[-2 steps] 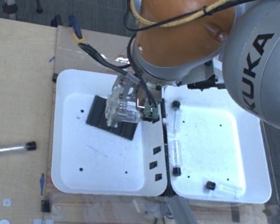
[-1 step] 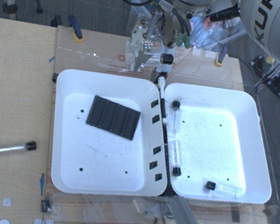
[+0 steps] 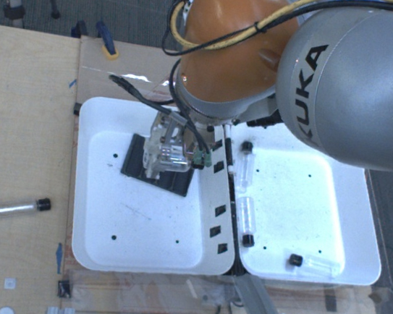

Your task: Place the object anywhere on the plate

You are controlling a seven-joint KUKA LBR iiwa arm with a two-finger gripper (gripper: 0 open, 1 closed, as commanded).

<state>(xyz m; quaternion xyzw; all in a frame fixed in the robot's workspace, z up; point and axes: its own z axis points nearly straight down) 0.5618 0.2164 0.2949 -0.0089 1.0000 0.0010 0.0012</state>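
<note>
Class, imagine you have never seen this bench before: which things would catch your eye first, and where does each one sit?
The big grey KUKA arm with its orange band dominates the upper right, its two-finger gripper hanging over a flat black square plate in the left white bin. Several clear plastic tubes with black caps lie in the right white bin, and one more capped tube lies outside on the pale wooden bench at the left.

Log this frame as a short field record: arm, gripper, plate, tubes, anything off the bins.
arm: KUKA arm reaching in over the left bin
gripper: gripper above the black plate
plate: dark, flat, in left bin
right bin: three clear tubes with black caps
off bins: one capped tube on the wooden bench
</note>
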